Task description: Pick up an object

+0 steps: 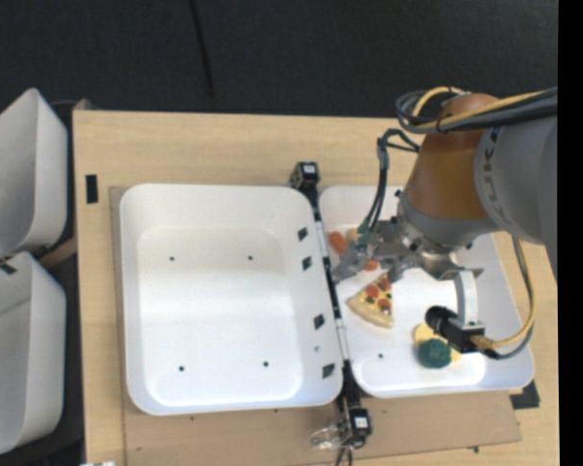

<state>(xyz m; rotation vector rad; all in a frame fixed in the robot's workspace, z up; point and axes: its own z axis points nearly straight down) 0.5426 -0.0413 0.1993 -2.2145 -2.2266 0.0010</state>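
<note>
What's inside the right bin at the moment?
A pizza slice toy, a green and yellow piece, and something orange near the gripper. The arm covers the rest.

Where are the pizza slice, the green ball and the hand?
pizza slice point(373, 304), camera view, middle of the topping side.
green ball point(433, 354), camera view, its top.
hand point(355, 257), camera view, about midway between its fingertips.

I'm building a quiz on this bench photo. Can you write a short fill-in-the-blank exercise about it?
1. The pizza slice lies in the ____ bin of the view.
2. The band above the arm's wrist is ____.
3. The green ball sits next to a ____ object.
4. The gripper is over the bin's ____ edge, above the pizza slice.

Missing words: right; orange; yellow; left
</note>
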